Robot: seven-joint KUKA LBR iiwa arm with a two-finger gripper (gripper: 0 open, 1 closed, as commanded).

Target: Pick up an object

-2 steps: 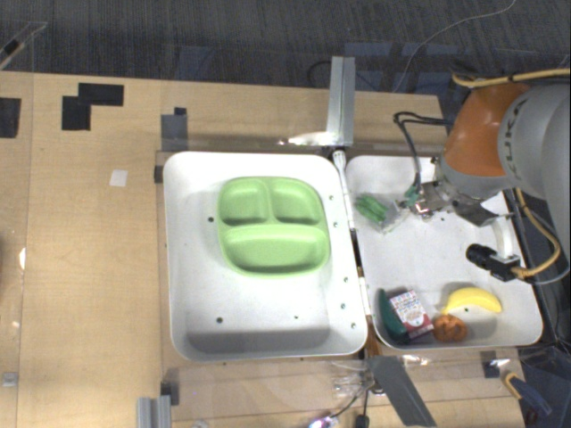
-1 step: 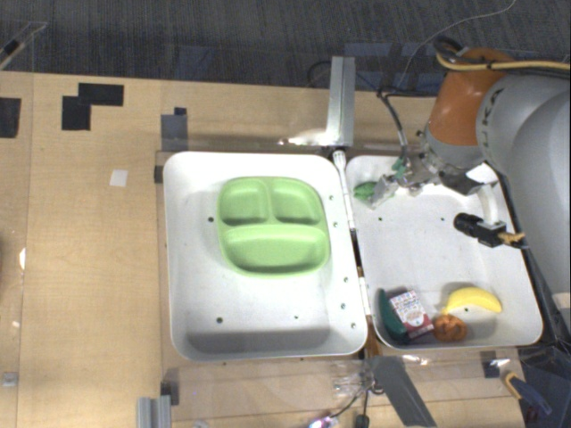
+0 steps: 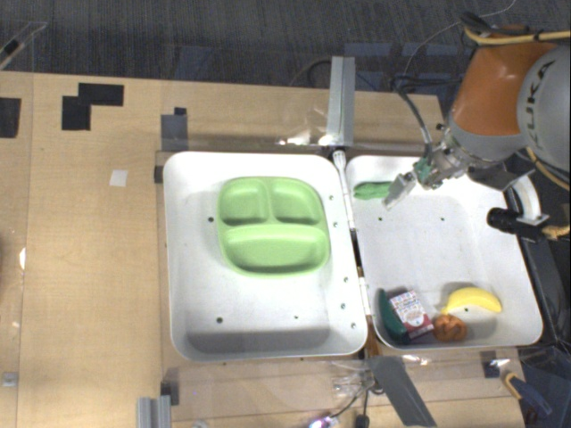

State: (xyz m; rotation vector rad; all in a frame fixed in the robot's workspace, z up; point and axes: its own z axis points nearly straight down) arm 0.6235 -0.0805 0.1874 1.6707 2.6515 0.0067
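Observation:
My gripper (image 3: pixel 399 188) hangs over the far left part of the right bin (image 3: pixel 464 239), its fingers pointing down-left. Just left of the fingertips lies a small green object (image 3: pixel 369 189) on the bin floor, close to the tips. Nothing shows between the fingers. Along the near edge of the same bin lie a yellow banana (image 3: pixel 473 301), a small box with a red and white label (image 3: pixel 409 311) and a brownish-red lump (image 3: pixel 451 328).
The left bin (image 3: pixel 192 319) holds a green divided tray (image 3: pixel 271 224). A metal divider post (image 3: pixel 339 105) stands between the bins at the back. The arm's orange band (image 3: pixel 491 83) and cables hang over the right bin's far right corner.

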